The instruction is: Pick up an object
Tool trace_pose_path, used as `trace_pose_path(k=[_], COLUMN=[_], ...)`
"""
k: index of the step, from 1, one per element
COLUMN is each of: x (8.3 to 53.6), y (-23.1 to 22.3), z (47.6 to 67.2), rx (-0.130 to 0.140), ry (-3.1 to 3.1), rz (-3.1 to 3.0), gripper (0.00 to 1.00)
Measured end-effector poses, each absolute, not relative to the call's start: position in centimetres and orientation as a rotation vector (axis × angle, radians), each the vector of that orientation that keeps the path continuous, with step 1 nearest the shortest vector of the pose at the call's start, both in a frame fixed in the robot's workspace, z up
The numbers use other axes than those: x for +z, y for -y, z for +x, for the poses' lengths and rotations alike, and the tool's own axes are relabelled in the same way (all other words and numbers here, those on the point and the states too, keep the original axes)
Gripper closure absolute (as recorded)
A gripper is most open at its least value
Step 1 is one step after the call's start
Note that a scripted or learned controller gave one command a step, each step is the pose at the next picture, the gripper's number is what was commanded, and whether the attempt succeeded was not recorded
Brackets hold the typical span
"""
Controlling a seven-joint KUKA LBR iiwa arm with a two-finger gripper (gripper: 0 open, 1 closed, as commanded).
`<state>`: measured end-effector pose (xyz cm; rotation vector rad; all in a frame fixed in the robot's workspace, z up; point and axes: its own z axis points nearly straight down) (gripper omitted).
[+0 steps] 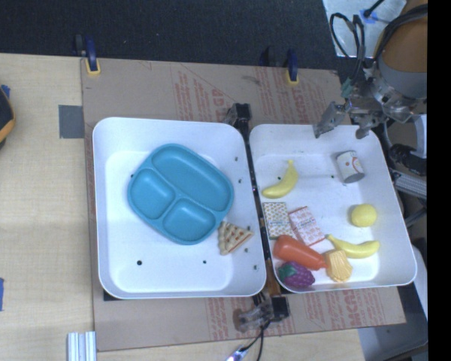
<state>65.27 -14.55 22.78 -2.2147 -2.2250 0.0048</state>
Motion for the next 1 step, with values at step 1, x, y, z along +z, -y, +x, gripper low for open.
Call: trace_pose_path(k=[1], x=[9.14], y=[10.55], z=[62.56], rx=[0.006], ry=[2.227], rz=[-2.213], gripper=[0.0])
